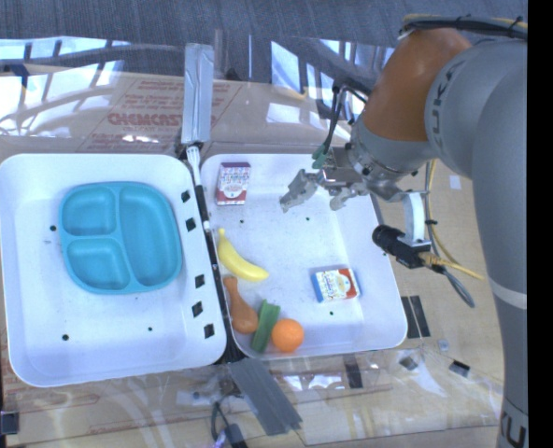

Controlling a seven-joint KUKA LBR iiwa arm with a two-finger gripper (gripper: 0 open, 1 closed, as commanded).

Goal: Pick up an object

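My gripper (316,194) hangs over the far middle of the right bin (379,287), fingers spread open with nothing between them. A red and white carton (233,182) lies to its left near the bin's far left corner. Below it, along the bin's left side, lie a yellow banana (239,260), a brown drumstick-like piece (241,311), a green item (264,325) and an orange (287,335). A blue and white packet (335,285) lies toward the bin's near right, below the gripper.
The left bin (24,278) holds a blue divided plate (120,236). A metal divider with black clips (197,222) runs between the bins. The grey arm with its orange band (417,73) crosses the right bin's far right corner. Cardboard (118,110) lies behind the bins.
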